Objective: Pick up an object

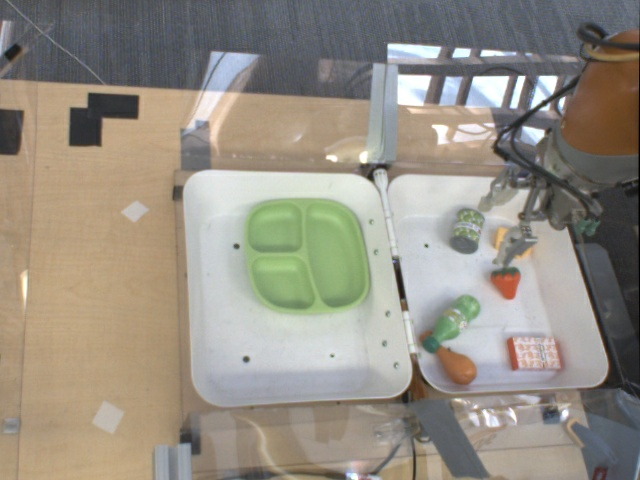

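Pick not yet made. Gripper (517,246) hangs low in the right bin (590,363), fingers narrowly apart and empty, just above the small red-orange toy (507,282). Dark can (466,230), green bottle (454,321) and red box (533,353) lie untouched. Descent, closing and lift remain

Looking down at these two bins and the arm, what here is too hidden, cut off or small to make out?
- Gripper: too small and cluttered by cables in the camera view to tell whether its fingers are open or shut.
- Arm: cut off by the right edge.
- Red box: its printing is too small to read.
- Small can: label is blurred.
- Yellow piece: partly hidden behind the gripper, so its shape is unclear.
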### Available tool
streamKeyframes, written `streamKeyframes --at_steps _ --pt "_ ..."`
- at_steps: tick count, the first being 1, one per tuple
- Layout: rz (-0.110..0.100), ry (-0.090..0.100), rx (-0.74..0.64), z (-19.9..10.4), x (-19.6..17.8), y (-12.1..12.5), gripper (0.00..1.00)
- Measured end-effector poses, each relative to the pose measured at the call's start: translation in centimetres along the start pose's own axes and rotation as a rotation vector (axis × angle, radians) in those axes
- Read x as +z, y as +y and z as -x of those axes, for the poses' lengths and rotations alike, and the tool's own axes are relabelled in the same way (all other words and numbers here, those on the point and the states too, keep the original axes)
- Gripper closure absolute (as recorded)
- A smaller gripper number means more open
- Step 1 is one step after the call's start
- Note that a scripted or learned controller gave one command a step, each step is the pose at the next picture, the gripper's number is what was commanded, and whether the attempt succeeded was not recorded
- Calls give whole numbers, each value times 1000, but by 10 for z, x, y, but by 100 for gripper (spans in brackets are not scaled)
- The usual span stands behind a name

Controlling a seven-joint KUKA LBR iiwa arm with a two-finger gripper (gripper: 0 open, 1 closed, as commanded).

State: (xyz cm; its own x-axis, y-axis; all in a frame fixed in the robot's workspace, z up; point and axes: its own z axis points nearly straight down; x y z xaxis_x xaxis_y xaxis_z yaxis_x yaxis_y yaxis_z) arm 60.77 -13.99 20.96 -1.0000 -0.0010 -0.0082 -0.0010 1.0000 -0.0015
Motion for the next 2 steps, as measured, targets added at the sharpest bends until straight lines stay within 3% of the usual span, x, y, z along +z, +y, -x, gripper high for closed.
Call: streamKeyframes --at_steps 1,2 --pt "2 10 36 18 99 -61 0" --pt "1 0 221 49 123 -35 0"
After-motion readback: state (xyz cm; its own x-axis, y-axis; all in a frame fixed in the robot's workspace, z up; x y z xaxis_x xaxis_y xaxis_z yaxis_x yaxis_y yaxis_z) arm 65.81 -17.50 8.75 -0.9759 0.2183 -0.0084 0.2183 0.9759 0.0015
